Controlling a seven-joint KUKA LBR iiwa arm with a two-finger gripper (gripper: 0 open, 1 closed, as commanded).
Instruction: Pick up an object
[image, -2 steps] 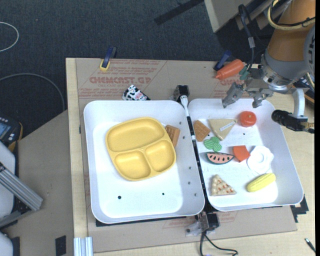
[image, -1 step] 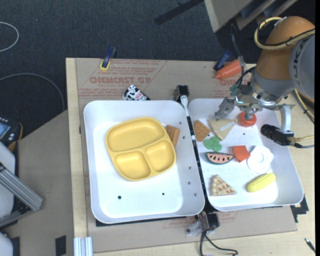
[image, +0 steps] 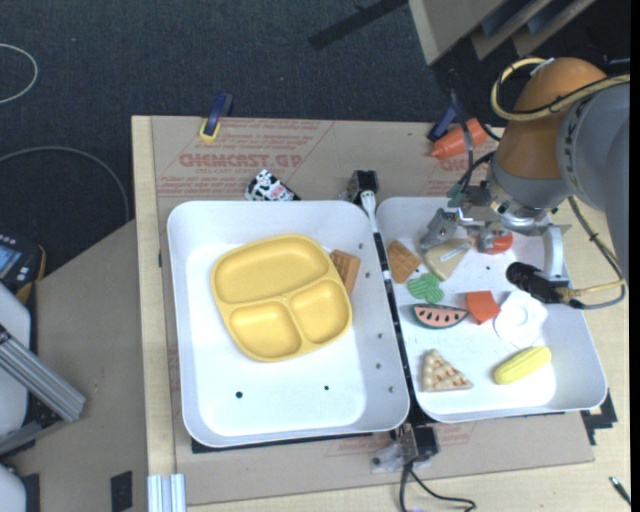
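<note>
My gripper (image: 452, 228) hangs low over the back of the right bin (image: 580, 375), reaching in from the right. Just in front of it lies a pale cheese wedge (image: 446, 262), with a brown toast piece (image: 403, 262) to its left. A small red piece (image: 498, 241) peeks out beside the gripper's right side. Further forward lie a green piece (image: 426, 290), a watermelon slice (image: 440, 317), an orange-red block (image: 482, 306), a white disc (image: 518, 320), a yellow corn cob (image: 521, 365) and a pizza slice (image: 441, 372). Nothing shows as held.
The left bin (image: 200, 395) holds a yellow divided plate (image: 280, 297) with a brown cracker (image: 346, 268) at its right edge. A black-and-white toy (image: 268, 187) and a blue-yellow clip (image: 213, 118) lie on the board behind the bins. An orange object (image: 455, 142) sits at the back right.
</note>
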